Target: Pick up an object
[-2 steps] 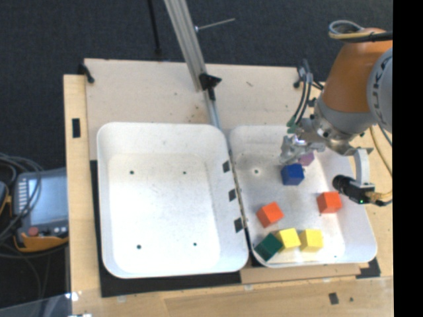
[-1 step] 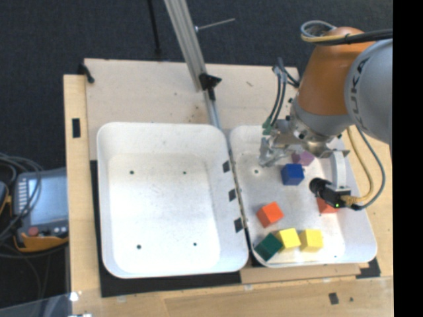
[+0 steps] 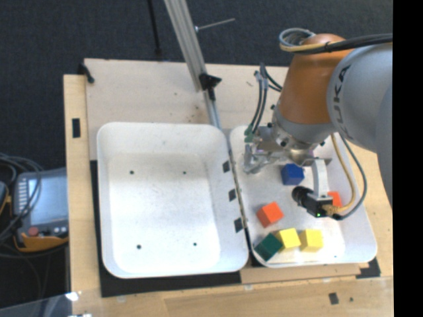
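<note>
My gripper (image 3: 254, 161) hangs low over the far left part of the right bin (image 3: 357, 233), close to the wall shared with the left bin. A blue block (image 3: 291, 174) lies just to its right, apart from it. Toward the bin's front sit an orange block (image 3: 269, 213), a green block (image 3: 268, 246) and two yellow blocks (image 3: 289, 238) (image 3: 312, 240). A small orange piece (image 3: 334, 199) shows at the right, partly hidden by a black part of the arm's cabling. I see nothing in the gripper.
The left bin (image 3: 165, 190) lies beside the right one on the bench. A slanted metal pole (image 3: 188, 38) rises behind the bins. Cables and a black module (image 3: 312, 202) hang from the wrist over the right bin.
</note>
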`<state>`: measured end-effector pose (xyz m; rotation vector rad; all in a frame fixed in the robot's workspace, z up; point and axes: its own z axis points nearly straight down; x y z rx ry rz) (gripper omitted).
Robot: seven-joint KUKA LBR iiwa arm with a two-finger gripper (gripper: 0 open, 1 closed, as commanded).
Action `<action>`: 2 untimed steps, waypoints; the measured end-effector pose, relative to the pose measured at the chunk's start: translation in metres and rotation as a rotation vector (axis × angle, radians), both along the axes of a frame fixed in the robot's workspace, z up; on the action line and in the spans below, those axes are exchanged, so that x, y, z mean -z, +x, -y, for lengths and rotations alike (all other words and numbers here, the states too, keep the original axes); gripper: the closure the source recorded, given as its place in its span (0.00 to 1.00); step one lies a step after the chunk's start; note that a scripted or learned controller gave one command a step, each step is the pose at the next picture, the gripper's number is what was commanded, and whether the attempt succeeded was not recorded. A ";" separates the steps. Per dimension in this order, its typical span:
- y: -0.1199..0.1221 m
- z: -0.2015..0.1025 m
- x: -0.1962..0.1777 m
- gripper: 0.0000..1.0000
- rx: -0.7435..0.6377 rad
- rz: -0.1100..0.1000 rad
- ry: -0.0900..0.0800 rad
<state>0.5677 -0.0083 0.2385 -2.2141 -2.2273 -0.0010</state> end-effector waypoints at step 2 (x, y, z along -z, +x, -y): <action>-0.037 -0.097 0.015 1.00 -0.001 -0.001 0.000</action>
